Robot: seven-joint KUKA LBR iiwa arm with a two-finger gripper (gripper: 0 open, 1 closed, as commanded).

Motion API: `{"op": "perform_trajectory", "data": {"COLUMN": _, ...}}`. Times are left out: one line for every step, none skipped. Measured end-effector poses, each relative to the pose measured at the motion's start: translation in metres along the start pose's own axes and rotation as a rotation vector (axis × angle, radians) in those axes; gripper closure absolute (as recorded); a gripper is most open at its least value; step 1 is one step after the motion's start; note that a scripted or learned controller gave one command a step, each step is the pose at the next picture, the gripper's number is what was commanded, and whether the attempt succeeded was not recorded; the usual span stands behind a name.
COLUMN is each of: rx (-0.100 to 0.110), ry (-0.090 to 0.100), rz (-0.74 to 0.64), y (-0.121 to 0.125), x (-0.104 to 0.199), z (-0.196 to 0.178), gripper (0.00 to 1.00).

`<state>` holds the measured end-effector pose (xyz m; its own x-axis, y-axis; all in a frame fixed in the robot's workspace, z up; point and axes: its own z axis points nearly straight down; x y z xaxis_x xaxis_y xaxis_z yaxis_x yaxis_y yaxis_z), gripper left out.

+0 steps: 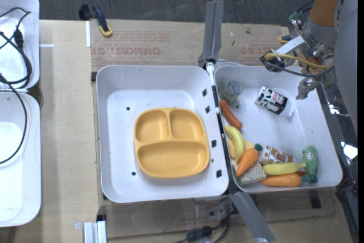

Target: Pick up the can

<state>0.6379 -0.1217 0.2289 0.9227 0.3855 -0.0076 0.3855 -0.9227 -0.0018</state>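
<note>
we see the can (271,100), a small black-and-white printed cylinder, lying on its side at about one o'clock in the smooth white right bin (321,139). the gripper (305,90) hovers at three o'clock of it, apart; we cannot tell its spread. the molded yellow divided plate (170,142) sits in the left bin (108,139).

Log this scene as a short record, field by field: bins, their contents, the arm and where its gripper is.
left bin: holds a yellow divided plate
right bin: black-and-white carton, two carrots, bananas, green bottle, other toy foods along the near and left sides
can: cannot tell which item it is
gripper: above the right bin's far right corner, nothing seen between its fingers
arm: enters from the right
</note>
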Motion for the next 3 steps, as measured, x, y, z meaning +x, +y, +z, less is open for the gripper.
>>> {"op": "perform_trajectory", "data": {"rx": 0.002, "ry": -0.001, "rz": 0.124, "y": -0.021, "x": 0.004, "z": 0.114, "gripper": 0.0}}
{"op": "perform_trajectory", "data": {"rx": 0.0, "ry": 0.001, "rz": 0.104, "y": 0.005, "x": 0.014, "z": 0.021, "gripper": 0.0}}
{"op": "perform_trajectory", "data": {"rx": 0.002, "ry": 0.001, "rz": 0.15, "y": -0.035, "x": -0.01, "z": 0.142, "gripper": 0.0}}
